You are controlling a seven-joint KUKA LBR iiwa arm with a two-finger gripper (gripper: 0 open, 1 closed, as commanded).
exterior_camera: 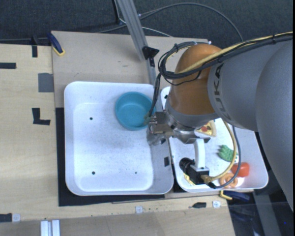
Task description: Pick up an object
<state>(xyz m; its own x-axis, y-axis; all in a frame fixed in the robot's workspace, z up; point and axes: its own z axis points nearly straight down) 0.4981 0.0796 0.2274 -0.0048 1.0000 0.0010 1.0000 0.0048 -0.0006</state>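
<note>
The arm (265, 82) sits closest to the camera. Its broad grey body covers the right of the scene, and its single orange band (191, 82) hangs over the far end of the wall shared by the bins. Below the band, the gripper (156, 133) hangs at the dividing wall between the two white bins, just beside the near right edge of the one blue bowl (132, 110). Whether it is spread or pressed together cannot be told from this angle, and nothing can be seen held in it. The bowl sits upright with its opening upward in the far right corner of the left bin (103, 154), and it is the only object in that bin. The right bin (261, 180) is largely hidden under the arm. Three small things can be made out in it. One is a yellow and red piece (207, 129) close to the wrist. One is a green item (226, 153) nearer and to the right. The third is a red-orange item (241, 169) just beyond that, toward the near right corner. Both bins rest side by side on the pale wooden bench (19, 132).
</note>
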